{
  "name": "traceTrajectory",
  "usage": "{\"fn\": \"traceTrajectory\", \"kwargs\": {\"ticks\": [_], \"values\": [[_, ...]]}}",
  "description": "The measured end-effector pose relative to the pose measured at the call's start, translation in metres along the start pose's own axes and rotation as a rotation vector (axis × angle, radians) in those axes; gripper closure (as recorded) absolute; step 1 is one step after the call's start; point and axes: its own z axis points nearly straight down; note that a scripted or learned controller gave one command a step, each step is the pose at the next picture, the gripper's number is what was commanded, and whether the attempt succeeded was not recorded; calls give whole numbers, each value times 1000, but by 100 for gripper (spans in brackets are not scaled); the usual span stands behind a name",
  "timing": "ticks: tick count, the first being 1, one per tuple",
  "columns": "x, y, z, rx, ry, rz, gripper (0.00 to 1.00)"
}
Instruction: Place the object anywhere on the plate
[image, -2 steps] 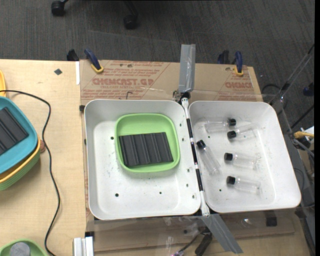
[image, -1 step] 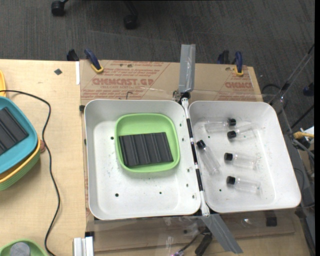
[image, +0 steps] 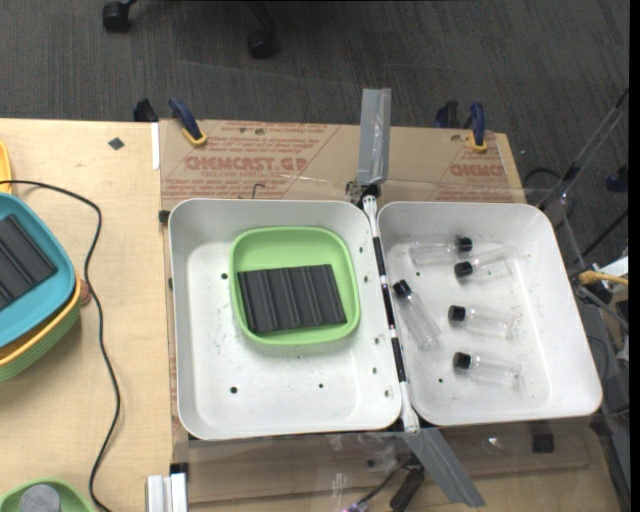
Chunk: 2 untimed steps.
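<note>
Five vials (image: 478, 366) lie in the right bin (image: 560, 390); the green plate (image: 296, 247) with a dark mat (image: 292, 298) sits in the left bin (image: 200, 380).

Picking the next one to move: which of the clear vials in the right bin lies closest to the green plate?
The vial beside the divider between the bins, its black cap pointing up-left toward the green plate. The other four lie further right.

Setting: robotics lab. Evidence: clamped cardboard sheet (image: 340, 160), paired white bins (image: 200, 400), clear capped vials (image: 480, 265), grey carpet (image: 400, 50).
</note>
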Motion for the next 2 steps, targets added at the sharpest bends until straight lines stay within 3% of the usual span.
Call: {"fn": "traceTrajectory", "kwargs": {"ticks": [1, 2], "values": [[0, 0, 6, 0, 0, 0, 0], [0, 0, -83, -3, 1, -6, 0]]}}
